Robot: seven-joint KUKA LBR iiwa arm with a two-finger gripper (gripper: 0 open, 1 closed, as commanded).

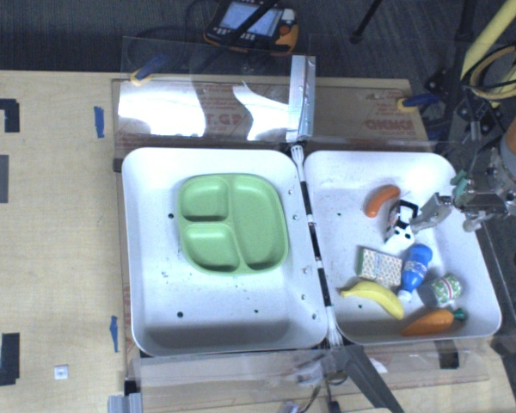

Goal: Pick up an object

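The right bin [353,188] holds several small objects. An orange-red sausage [381,200] lies near its middle, with a black-and-white toy [401,222] just below it. Further forward are a blue bottle [415,269], a patterned packet [379,265], a yellow banana [374,298], an orange carrot [430,321] and a green-and-white round item [447,289]. My gripper [428,212] reaches in from the right edge of this bin, its tip close beside the black-and-white toy and above the blue bottle. Nothing is visibly held in it.
The left bin [146,256] holds a green divided plate [234,222]. A metal divider [303,97] and clear sheeting stand behind the bins. Cables and a stand crowd the far right by the arm [486,196].
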